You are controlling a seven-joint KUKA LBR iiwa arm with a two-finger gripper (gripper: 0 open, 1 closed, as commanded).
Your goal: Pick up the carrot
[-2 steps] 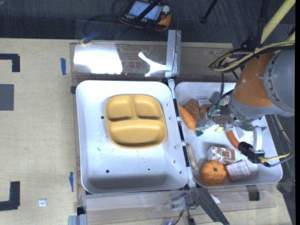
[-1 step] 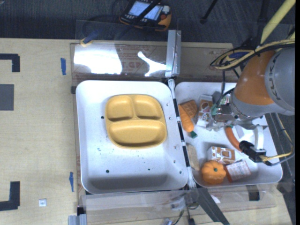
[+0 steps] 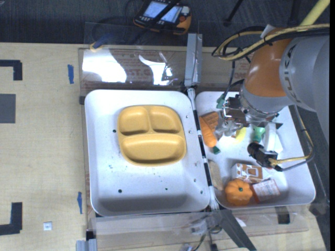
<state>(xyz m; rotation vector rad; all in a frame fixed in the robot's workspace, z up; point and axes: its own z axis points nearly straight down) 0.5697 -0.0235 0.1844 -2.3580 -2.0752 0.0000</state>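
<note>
Arm: the grey arm with the orange band reaches in from the right and stands over the right bin.
Hand: the hand is low inside the right bin, in its upper left part. I cannot tell if it is apart or together, because the wrist above hides this part.
Carrot: the carrot lies in the right bin, along the left wall, just beside the hand on its left. It looks like it rests on the bin floor and is not lifted. Contact with the hand cannot be judged from this view.
Other things in right bin: a small green piece and a yellow piece lie near the hand on its right side; a small printed box and a small orange pumpkin lie nearer the front, well apart from the carrot.
Left bin: the left bin carries a yellow divided tray in the middle.
Surface: the wooden surface on the left has some black and blue marks.
Progress: in my judgement the approach is done, since the hand is down beside the carrot. A secure grip and the lift are not yet shown.
Left to do: to close on the carrot and to raise it out of the bin.
Risk: the carrot is close to the bin wall, so I think there is little room on that side.
</note>
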